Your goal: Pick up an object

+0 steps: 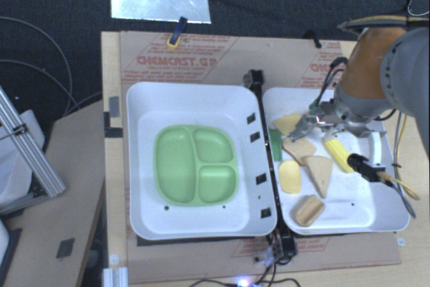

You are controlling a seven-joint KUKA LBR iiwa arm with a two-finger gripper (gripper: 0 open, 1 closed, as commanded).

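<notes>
Over right bin [386, 215], gripper [316, 119] low among food near yellow wedge [289, 123], finger spread impossible to tell, nothing lifted yet, pick still to do.

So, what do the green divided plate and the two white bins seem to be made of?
The green plate looks like molded plastic with a matte finish: even pale color, soft rounded dividers, no sharp glare. The left bin and right bin look like thin, smooth white plastic with rounded rims, though the exact material is uncertain.
</notes>
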